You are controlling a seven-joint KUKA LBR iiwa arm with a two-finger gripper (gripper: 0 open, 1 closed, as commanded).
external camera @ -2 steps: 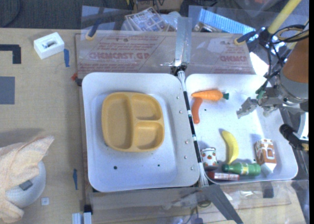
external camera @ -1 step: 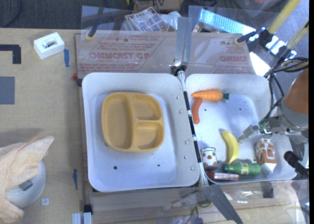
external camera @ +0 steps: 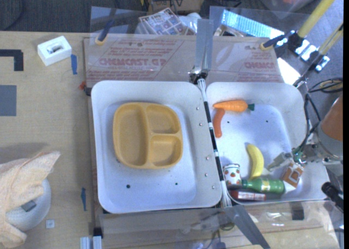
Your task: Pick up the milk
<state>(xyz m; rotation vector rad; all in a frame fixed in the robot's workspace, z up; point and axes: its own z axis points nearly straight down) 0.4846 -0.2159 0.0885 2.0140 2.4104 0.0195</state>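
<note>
The milk [external camera: 293, 175] is a small brown and white carton lying near the front right corner of the right bin [external camera: 272, 117]. My gripper [external camera: 289, 159] reaches in from the right edge and hangs just above and behind the carton, very close to it. The view does not show the carton held. The arm's orange band [external camera: 332, 125] sits at the right edge.
The right bin also holds a carrot [external camera: 232, 105], an orange sausage [external camera: 218, 122], a banana [external camera: 255, 160], a small spotted can [external camera: 232, 174] and a green bottle [external camera: 264, 186] just left of the milk. A yellow divided tray [external camera: 147, 134] lies in the left bin.
</note>
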